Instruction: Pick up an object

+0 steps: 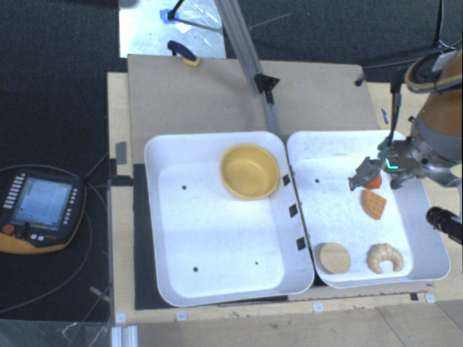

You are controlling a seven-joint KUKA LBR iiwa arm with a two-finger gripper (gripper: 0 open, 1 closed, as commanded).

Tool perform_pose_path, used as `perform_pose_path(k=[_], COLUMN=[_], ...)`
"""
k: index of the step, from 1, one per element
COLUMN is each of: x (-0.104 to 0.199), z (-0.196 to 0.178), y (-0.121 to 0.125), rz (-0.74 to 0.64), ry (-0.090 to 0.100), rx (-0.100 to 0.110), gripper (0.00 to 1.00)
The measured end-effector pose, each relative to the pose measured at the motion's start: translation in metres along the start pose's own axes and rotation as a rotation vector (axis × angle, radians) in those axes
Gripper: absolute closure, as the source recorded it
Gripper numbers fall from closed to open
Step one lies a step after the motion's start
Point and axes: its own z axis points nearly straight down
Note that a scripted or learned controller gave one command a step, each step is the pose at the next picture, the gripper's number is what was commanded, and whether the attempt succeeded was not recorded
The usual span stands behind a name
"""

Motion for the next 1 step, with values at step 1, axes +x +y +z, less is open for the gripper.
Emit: perform_pose_path(k=[1], x=[0.0000], z=[0.0000], y=[0.0000], rz=[0.000], ry=[0.000], rx=[0.000], gripper=[0.00])
